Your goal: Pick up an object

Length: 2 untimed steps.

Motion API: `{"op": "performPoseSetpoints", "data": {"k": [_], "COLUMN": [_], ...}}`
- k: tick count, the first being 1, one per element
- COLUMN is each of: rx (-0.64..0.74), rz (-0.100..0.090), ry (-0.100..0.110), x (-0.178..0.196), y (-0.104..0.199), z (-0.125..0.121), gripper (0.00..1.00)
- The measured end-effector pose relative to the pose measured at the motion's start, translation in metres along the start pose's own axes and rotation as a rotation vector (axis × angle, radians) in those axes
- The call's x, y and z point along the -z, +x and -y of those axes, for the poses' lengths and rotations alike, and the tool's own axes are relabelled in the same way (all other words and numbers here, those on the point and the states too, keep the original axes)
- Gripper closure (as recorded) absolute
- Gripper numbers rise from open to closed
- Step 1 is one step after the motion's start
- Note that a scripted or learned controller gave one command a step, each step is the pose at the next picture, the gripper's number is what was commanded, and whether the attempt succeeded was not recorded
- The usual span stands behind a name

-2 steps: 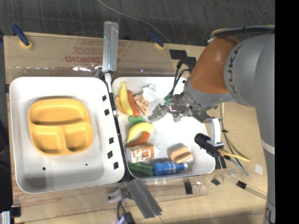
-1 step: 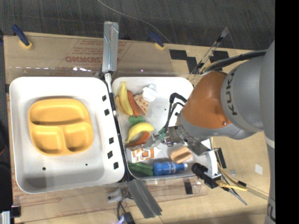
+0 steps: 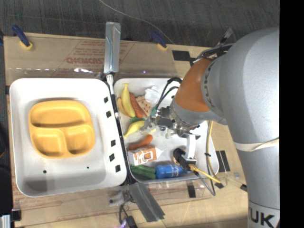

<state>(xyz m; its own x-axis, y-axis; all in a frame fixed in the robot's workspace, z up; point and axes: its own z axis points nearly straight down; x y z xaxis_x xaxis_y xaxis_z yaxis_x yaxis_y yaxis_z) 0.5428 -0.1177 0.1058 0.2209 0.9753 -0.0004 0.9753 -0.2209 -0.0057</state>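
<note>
Arm (image 3: 247,89) reaches in from the right over the right bin (image 3: 214,161); hand (image 3: 153,121) sits low among the clutter there, just beside the yellow bananas (image 3: 126,103) and above the orange carrot (image 3: 142,141); whether it is released or clenched cannot be told, and nothing shows between its fingers. Also in the right bin: blue bottle (image 3: 169,170), green vegetable (image 3: 142,172), small orange carton (image 3: 144,155); left bin (image 3: 19,141) holds a yellow divided tray (image 3: 61,128).
</note>
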Motion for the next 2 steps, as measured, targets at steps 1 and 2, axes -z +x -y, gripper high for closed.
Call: {"op": "performPoseSetpoints", "data": {"k": [1, 2], "rx": [0.037, -0.128], "rz": [-0.001, -0.001], "ry": [-0.008, 0.002], "x": [0.085, -0.005], "y": [0.019, 0.01], "z": [0.001, 0.071], "gripper": [0.0, 0.0]}}
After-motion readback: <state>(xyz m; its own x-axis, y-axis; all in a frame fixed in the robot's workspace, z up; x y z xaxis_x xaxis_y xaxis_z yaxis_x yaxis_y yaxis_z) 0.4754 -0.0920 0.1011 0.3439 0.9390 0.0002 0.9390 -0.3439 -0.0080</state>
